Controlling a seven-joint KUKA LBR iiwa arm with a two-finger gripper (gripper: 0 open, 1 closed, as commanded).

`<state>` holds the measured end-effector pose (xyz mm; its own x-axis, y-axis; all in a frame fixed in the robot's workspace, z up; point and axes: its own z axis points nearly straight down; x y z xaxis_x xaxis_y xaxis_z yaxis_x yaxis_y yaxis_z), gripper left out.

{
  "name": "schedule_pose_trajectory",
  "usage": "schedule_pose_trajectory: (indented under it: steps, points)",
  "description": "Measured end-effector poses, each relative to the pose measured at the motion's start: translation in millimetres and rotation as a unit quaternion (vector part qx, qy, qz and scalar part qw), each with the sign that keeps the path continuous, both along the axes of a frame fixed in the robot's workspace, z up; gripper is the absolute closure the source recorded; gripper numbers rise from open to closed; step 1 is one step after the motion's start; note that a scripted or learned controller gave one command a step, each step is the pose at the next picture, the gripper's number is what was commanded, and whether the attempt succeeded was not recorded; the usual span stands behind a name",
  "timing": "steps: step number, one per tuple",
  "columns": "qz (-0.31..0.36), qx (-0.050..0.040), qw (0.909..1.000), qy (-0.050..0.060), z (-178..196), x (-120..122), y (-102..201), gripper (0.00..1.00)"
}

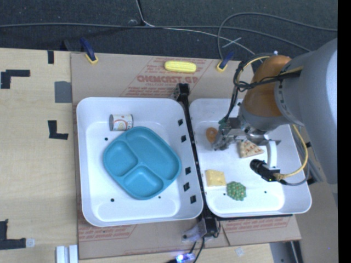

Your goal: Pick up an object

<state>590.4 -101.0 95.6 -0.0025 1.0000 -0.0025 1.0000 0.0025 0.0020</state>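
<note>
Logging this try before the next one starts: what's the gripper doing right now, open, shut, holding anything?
Gripper: low in the right bin, beside the small orange object; open or shut cannot be told, and no object shows held.

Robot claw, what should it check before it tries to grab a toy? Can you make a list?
1. Gripper is over the right bin: ok.
2. A target is close: the small orange piece lies just left of the gripper: ok.
3. Something is already held: cannot tell, the wrist hides the tips.
4. The pizza slice sits right against the gripper's other side and might get bumped: not ok.
5. The yellow block and green bumpy ball lie apart from the gripper, nearer the camera: ok.
6. The left bin with the blue tray and small can is out of the way: ok.
</note>
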Motion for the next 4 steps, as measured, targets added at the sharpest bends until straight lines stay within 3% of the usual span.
schedule_pose_trajectory:
  steps: [3,4]
  points:
    - [-0.001,0.0008,1.0,-0.001,133,2,-10,1.0]
    - [0.002,0.002,1.0,0.001,138,9,41,1.0]
